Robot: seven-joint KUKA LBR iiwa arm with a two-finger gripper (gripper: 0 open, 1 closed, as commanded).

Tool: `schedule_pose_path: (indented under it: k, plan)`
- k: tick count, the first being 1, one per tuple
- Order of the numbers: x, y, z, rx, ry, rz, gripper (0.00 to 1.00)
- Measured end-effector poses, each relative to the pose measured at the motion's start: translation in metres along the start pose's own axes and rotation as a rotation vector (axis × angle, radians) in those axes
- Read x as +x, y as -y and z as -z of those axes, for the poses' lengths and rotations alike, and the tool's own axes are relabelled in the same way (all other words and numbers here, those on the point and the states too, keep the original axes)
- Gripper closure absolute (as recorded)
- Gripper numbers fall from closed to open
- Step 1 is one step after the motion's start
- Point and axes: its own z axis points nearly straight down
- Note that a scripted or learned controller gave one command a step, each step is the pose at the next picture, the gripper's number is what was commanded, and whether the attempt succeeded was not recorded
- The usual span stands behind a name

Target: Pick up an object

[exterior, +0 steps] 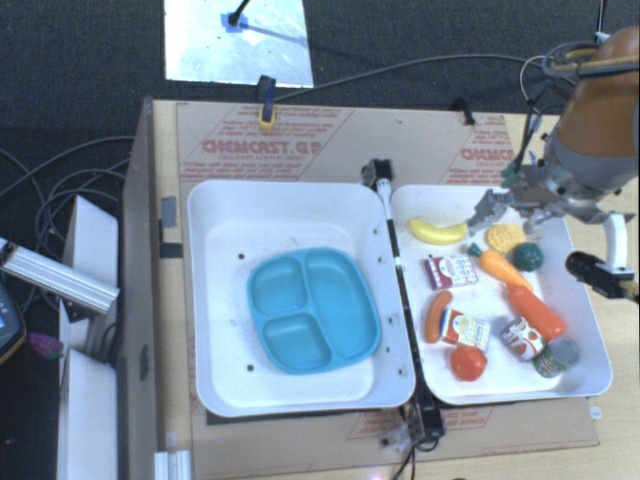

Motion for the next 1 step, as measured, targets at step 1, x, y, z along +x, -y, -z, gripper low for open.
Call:
schedule_pose_path:
  k: [1]
  plan:
    - [-0.0478, -0.0314, -0.0802, 0.003, 0.001, -0.002, 0.0]
